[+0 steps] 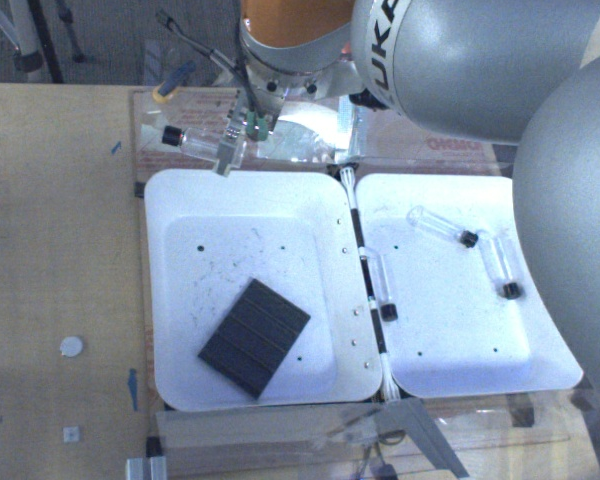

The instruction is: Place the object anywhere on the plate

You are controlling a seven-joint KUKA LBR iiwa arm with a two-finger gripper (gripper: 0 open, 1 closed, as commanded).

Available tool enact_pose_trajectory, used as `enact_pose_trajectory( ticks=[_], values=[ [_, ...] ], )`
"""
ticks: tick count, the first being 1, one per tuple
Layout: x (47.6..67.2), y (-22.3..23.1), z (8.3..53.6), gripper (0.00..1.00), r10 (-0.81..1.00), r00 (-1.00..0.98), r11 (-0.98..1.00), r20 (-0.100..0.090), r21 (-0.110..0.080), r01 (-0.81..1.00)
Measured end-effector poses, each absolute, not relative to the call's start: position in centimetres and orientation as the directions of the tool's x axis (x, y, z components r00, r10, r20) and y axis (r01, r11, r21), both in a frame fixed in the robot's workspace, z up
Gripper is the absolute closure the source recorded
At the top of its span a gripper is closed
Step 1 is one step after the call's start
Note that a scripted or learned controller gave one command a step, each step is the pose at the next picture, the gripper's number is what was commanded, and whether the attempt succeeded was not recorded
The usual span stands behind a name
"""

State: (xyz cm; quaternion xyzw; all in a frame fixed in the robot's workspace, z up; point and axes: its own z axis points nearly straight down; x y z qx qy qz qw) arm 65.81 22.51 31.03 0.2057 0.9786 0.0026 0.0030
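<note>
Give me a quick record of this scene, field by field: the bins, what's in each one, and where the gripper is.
left bin: dark ribbed plate, lying flat
right bin: two clear tubes with black caps
between the bins: a third clear tube, on the divider
gripper: above the far edge of the left bin, a clear tube with a black cap seen at its tip
plate load: nothing on it yet

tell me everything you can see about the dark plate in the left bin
The plate is a flat, dark grey to black rectangle with faint parallel grooves running along it, matte, perhaps plastic or rubber. It lies flat on the floor of the left bin, turned at a slant to the bin's walls, in the near half and toward the middle. Nothing rests on it or touches it; the clear tubes lie elsewhere.
</note>
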Motion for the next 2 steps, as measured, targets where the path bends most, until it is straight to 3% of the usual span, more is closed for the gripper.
enact_pose_trajectory(
  ticks=[1,2],
  values=[
    [65.94,22.53,32.16,1.0,0.404,-0.915,0.915,-0.01,0.012,0.404],
    [65.54,22.55,31.31,1.0,-0.245,-0.97,0.97,-0.004,0.002,-0.245]
  ],
)
